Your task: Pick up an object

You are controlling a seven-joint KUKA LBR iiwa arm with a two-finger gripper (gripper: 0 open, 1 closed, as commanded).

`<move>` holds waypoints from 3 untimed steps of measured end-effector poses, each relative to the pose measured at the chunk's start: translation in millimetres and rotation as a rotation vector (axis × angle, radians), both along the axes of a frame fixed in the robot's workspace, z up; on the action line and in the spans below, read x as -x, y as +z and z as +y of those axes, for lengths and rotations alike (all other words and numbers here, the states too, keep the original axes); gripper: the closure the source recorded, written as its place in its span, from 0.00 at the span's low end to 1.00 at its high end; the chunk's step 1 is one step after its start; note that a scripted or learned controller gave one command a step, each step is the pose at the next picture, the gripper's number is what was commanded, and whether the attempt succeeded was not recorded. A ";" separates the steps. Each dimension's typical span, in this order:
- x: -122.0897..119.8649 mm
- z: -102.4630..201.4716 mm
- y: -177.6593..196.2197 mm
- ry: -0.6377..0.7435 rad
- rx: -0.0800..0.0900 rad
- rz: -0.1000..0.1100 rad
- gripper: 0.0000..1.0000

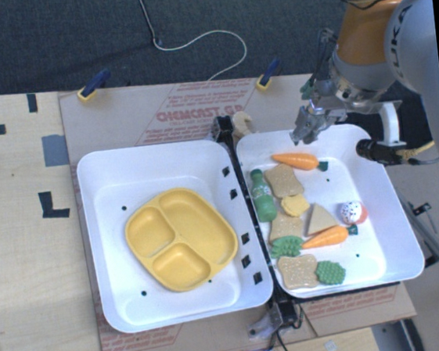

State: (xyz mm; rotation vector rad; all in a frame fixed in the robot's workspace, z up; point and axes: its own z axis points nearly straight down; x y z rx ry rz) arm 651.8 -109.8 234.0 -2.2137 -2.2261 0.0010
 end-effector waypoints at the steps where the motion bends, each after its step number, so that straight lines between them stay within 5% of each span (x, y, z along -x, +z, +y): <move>1: 19.6 56.9 -1.4 0.001 -0.001 0.003 1.00; 3: 36.0 155.8 -1.0 0.002 -0.001 0.002 1.00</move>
